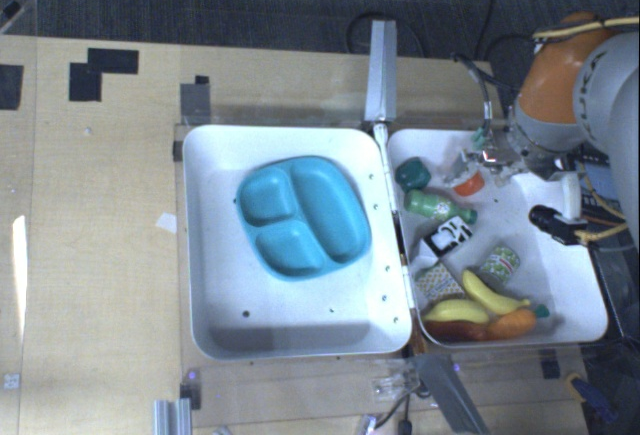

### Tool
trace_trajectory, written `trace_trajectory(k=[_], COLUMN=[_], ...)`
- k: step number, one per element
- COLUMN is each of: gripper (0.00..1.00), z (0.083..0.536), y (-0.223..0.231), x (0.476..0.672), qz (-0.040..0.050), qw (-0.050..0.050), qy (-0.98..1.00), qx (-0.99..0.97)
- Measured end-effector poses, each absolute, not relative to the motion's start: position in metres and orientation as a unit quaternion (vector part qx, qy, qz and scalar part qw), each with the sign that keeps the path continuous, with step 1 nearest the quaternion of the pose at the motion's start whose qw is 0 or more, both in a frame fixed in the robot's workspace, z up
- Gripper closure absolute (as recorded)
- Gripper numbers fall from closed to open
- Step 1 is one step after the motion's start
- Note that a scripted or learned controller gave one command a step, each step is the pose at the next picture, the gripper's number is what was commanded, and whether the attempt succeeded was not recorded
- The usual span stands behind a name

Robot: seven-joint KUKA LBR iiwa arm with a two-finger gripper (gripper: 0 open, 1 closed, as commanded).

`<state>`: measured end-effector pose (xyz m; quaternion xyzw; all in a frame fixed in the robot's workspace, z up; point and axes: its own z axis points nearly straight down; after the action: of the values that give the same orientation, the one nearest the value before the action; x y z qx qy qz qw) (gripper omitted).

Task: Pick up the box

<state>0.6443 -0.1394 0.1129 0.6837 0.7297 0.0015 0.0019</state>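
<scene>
On the tabletop point(100, 223), far left of the gripper point(487, 155): left bin point(200, 253) with a blue sectioned plate point(303, 215). Right bin point(590, 308) holds the clutter. Box point(449, 234), black and white, lies below-left of the gripper, apart from it, next to a green bottle point(436, 207). Bananas point(480, 298) and a carrot point(515, 322) sit further below. Gripper is at the bin's top edge; can't tell its state.
</scene>
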Motion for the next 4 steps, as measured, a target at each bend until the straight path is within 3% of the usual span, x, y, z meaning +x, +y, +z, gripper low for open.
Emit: trace_trajectory(k=[1, 2, 3, 4], gripper=[0.0, 0.0, 0.0, 0.0], z=[0.089, 0.09, 0.152, 0.089], y=[-0.092, -0.106, -0.086, -0.148], x=[0.634, 0.58, 0.637, 0.565], qz=[0.0023, 0.0047, 0.0019, 0.0035], qw=[0.003, 0.004, 0.002, 0.004], qy=[0.739, 0.679, 0.589, 0.54], qx=[0.674, 0.734, 0.808, 0.842])
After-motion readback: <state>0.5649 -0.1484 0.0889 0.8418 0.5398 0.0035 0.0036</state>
